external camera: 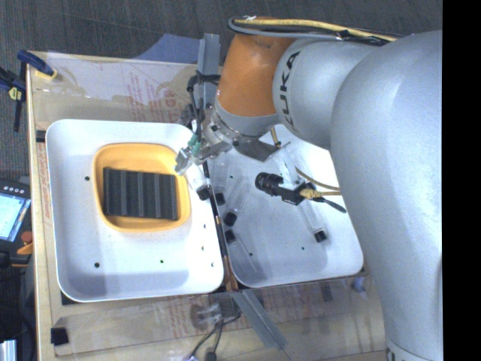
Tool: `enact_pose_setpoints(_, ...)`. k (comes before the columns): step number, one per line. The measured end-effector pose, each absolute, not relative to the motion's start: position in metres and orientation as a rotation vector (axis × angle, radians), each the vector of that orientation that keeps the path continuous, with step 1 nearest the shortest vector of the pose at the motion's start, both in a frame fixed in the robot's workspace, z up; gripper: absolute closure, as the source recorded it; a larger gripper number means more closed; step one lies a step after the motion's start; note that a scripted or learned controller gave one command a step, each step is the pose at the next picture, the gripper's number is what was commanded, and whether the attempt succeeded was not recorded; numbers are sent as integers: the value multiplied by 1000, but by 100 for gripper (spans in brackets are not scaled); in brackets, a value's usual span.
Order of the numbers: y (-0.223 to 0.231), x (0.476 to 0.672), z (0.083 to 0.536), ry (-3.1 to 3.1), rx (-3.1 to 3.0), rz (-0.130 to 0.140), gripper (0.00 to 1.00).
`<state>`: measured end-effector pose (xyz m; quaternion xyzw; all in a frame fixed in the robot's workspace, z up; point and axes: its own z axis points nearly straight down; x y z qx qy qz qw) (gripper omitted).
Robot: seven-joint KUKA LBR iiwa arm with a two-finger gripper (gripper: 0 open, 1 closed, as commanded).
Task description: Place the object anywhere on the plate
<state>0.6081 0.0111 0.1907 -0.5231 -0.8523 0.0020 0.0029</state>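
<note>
Where the pincer hangs, its state beyond telling, we note a glossy rounded yellow plate just left, ribbed dark block on it, bare white bin beyond.

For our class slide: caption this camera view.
KUKA arm's gripper hovers beside the yellow plate, which carries a dark ridged block.

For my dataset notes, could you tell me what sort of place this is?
Probably a robotics lab bench: a KUKA arm reaches over two white bins, one holding a yellow plate, with cables and clamps around.
</note>
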Motion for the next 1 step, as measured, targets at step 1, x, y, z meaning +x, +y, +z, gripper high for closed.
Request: enact_pose_setpoints(1,10,608,191,-2672,-1642,6,0)
